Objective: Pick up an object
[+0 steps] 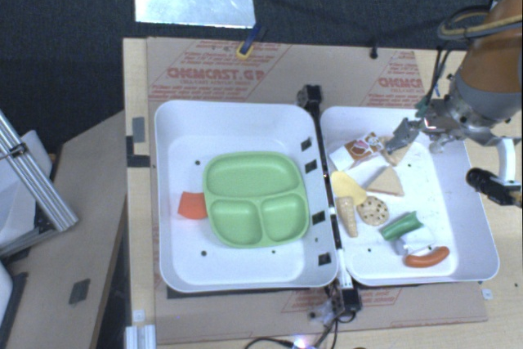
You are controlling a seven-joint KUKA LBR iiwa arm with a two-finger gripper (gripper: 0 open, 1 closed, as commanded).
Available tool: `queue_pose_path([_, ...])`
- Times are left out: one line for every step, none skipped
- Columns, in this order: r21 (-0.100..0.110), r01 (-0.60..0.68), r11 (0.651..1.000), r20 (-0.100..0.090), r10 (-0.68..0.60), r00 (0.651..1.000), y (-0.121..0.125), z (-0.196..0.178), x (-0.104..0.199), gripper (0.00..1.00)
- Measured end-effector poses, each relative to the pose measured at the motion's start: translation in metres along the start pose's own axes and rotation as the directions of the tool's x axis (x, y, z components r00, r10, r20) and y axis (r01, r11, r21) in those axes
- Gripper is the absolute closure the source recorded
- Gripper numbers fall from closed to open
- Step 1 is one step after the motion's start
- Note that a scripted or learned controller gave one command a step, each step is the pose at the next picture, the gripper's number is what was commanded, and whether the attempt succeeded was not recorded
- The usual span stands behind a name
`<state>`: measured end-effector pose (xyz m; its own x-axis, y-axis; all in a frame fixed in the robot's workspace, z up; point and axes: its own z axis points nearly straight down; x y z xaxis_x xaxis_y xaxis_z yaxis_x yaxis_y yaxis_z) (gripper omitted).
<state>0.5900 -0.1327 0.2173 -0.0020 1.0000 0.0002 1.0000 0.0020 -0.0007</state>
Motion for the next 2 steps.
queue_pose_path([0.002, -0.001, 1.0, 0.0, 0.001, 1.0, 0.002, 0.042, -0.001, 0.0])
queue_pose_path([0.0, 0.002, 1.0, 0.0, -0.002, 1.0, 0.01, 0.09, 0.005, 0.0])
